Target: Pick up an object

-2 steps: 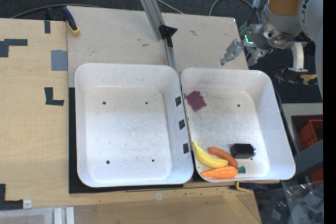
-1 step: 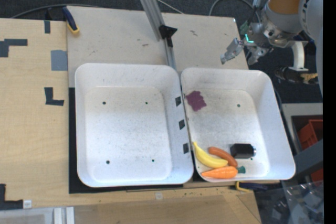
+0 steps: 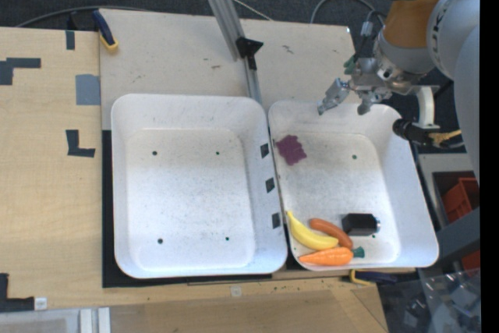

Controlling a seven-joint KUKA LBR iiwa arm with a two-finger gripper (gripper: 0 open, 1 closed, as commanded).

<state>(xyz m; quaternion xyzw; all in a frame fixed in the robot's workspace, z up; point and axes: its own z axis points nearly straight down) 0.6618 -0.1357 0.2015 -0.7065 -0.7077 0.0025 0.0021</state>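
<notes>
we see the gripper (image 3: 348, 99) hanging above the far rim of the right bin (image 3: 405, 168), its two fingers spread wide apart with nothing between them. in that bin lie a purple object (image 3: 291, 149) (its kind is hard to make out) near the left wall, and at the near edge a banana (image 3: 306, 234), two carrots (image 3: 330, 243) and a small black block (image 3: 360, 224), clustered close together. the arm's upper part is cut off at the right.
</notes>
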